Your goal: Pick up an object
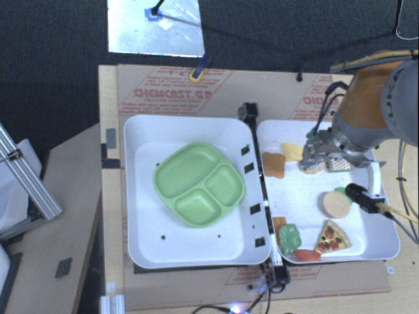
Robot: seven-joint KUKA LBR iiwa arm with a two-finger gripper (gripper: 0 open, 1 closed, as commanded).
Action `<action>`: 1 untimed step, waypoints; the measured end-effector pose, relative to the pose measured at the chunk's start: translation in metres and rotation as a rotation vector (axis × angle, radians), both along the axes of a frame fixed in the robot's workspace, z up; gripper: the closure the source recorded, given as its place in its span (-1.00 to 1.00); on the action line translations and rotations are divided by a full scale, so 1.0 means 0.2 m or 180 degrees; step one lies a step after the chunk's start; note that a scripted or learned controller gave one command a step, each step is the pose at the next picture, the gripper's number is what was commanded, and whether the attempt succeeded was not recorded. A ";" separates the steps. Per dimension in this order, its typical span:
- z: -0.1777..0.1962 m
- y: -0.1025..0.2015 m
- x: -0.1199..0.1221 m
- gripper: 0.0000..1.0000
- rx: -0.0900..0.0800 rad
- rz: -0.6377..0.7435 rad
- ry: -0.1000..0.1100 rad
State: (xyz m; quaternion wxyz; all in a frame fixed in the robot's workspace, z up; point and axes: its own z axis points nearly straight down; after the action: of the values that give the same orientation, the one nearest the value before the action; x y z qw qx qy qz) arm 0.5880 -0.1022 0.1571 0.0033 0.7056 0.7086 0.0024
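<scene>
One "CHEMCAST GP" board

A dark, speckled carpet floor surrounds the tabletop, which is pale wood. A brown cardboard sheet with red lettering lies across the tabletop. On the floor beyond it rests a shiny silver square plate marked with a small blue patch. An aluminium frame rail slants in at the left edge.

left bin: divided plate | right bin: pizza slice in front, cracker behind
</scene>
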 end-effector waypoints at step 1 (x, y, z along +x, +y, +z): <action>0.24 0.04 0.01 1.00 0.0002 0.0002 0.0003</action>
State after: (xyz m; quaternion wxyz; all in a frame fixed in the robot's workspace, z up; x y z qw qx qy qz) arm 0.5909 -0.0932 0.2057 0.0028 0.7053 0.7089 0.0023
